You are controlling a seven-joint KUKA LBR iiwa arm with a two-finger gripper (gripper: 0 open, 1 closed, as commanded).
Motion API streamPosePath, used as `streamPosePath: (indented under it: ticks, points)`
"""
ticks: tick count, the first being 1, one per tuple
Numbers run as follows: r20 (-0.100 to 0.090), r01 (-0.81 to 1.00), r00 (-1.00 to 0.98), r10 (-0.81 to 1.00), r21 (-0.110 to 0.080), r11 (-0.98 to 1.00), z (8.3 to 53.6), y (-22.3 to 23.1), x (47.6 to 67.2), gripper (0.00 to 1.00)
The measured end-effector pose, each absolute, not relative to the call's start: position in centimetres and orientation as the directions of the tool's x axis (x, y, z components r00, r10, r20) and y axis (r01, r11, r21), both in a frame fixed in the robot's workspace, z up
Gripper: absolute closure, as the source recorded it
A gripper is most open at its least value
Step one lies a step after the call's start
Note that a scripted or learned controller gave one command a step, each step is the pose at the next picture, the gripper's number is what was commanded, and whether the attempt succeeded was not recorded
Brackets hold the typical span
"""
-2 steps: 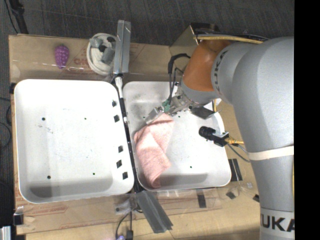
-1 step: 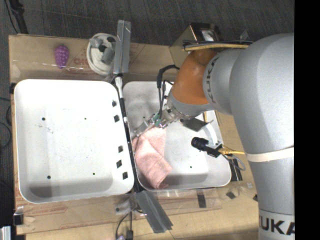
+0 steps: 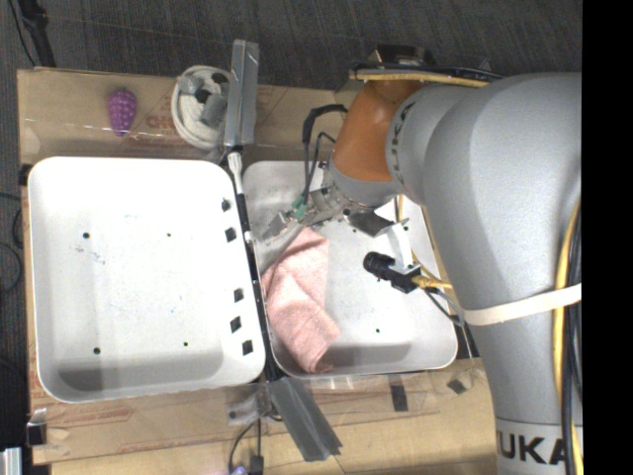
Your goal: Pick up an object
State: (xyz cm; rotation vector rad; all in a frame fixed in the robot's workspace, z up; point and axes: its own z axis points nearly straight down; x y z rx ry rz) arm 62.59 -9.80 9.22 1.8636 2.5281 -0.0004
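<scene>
Two bins sit side by side, the left bin (image 3: 129, 181) and the right bin (image 3: 396, 349). The right one holds one pink cloth (image 3: 302, 300), its long axis running down the view. The gripper (image 3: 292, 216) is at the cloth's upper end; I cannot tell whether it is apart or together. One purple thing (image 3: 122, 110) lies on the worktop (image 3: 59, 87).

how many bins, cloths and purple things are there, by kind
white bins: 2, left and right
pink cloth: 1, in the right bin
purple object: 1, on the bench outside the bins
total: 4
</scene>
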Motion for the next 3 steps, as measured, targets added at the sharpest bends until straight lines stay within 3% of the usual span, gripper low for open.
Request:
streamPosePath:
  ticks: [1, 2, 3]
  points:
    - [-0.001, 0.954, -0.3, 0.954, 0.001, 0.3, 10.2, -9.8, 62.7, 1.0]
    - [-0.001, 0.954, -0.3, 0.954, 0.001, 0.3, 10.2, -9.8, 62.6, 0.0]
    - [0.0, 0.973, -0.232, 0.973, -0.003, 0.232, 9.1, -10.7, 57.9, 0.0]
